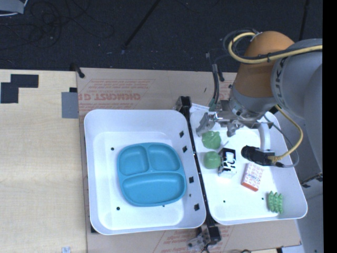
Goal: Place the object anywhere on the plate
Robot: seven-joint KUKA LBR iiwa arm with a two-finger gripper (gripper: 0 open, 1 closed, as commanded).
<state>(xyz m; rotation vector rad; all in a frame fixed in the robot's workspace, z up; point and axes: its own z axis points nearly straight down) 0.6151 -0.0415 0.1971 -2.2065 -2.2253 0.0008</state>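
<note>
I see the gripper [220, 124] hanging over the right bin [292, 207], its fingers spread apart with nothing between them, just above a green object [211, 139]. A second green piece [212, 159] lies just below it. The blue plate [151, 173] sits in the left bin [100, 204], apart from both.

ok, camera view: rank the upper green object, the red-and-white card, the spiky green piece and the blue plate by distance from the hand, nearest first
1. Upper green object: just below the hand, right bin's left side.
2. Red-and-white card: lower middle of the right bin.
3. Blue plate and spiky green piece, the plate in the left bin, the piece at the right bin's lower right corner: too close to call.
</note>
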